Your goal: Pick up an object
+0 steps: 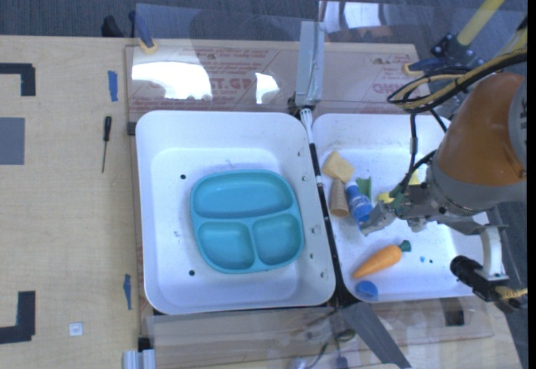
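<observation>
My gripper (381, 215) is low over the right bin (378, 135), reaching in from the right with the orange band of my arm (488, 129) above it, and I cannot tell from this slanting view how it stands or whether anything is in it. Its tip sits just beside a small blue bottle (360, 200), close enough that they may be touching. Left of the bottle a tan cylinder (338, 198) lies along the bin's left wall, and a pale yellow wedge (338, 166) rests just beyond it on the far side. Nearer the front edge, a toy carrot (378, 260) lies tilted with its green top pointing right, and a small blue cap (366, 289) sits near it at the bin's near rim. The left bin (167, 141) carries a turquoise divided plate (246, 219) with three compartments. Both bins sit on the tabletop (59, 192).
</observation>
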Robot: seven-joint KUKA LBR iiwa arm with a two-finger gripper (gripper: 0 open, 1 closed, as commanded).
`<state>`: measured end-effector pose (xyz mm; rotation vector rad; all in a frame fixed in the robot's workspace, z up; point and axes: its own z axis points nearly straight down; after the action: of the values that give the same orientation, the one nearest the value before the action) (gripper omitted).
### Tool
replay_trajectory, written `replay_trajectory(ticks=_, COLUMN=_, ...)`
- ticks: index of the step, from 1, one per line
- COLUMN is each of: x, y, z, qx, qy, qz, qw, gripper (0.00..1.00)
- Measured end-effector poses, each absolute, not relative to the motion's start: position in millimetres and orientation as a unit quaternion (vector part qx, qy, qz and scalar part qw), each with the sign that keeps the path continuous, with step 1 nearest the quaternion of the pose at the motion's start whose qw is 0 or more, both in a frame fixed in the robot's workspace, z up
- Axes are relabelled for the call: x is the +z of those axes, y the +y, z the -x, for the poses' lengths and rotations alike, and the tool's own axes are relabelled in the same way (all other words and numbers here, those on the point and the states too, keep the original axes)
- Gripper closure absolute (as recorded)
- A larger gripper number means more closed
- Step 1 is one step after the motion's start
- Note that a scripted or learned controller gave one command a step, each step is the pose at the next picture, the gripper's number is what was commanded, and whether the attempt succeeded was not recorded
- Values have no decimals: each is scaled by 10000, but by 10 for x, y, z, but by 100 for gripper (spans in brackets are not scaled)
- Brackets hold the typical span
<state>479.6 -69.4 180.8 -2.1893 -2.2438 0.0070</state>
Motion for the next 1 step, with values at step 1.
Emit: replay_trajectory(ticks=1, x=1469, y=-989, z=-4788, qx=23, qy=-7565, qz=6540, qw=39, gripper=0)
